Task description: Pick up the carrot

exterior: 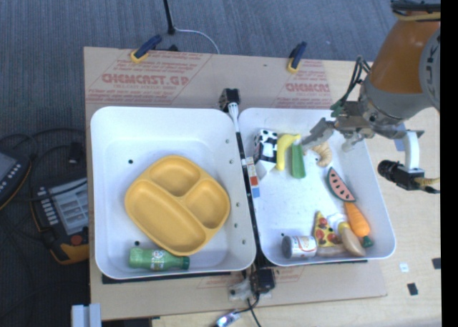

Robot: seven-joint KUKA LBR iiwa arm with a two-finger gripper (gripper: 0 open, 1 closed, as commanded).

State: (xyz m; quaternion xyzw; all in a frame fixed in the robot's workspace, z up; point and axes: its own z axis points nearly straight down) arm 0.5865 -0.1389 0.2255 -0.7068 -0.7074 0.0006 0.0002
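Orange and tapered, the carrot (357, 220) lies in the right bin (286, 200) near its near-right corner, green tuft toward the rim, just beside a watermelon slice (340, 184) and a bread-like piece (342, 244). The gripper (335, 132) hangs over the bin's far side, well apart from it, fingers spread and holding nothing. A good grasp would likely cross the carrot's thicker middle, since its smooth skin may slip. A yellow divided plate (177, 203) sits in the left bin (118, 139).

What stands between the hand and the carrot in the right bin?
The watermelon slice lies between the hand, near the bin's far side, and the carrot near the front right corner. The hand is above it, so it should not block a descent. A bread piece touches the carrot's near side.
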